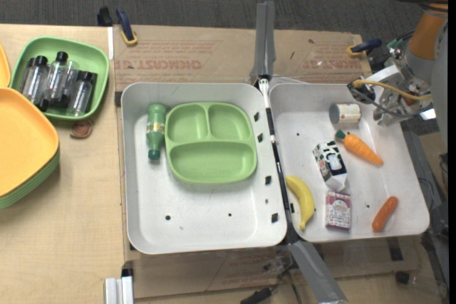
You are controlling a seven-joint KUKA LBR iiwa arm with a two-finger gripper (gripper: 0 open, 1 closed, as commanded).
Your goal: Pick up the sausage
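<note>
Sausage (385, 213): orange-red, lying in the right bin (402, 228) near its front right corner, long axis slanting from lower left to upper right. Bare bin floor on all sides. Nearest neighbours: pink carton (338, 210) to its left, carrot (362, 149) farther back, banana (302, 200) beyond the carton. Gripper (390, 112): poised over the bin's back right edge, well apart; finger state cannot be told.

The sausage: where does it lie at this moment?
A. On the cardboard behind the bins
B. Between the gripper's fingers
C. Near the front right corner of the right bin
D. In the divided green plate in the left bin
C. The sausage lies on the floor of the right bin near its front right corner, just right of the small pink carton, well apart from the gripper at the bin's far right edge.
</note>
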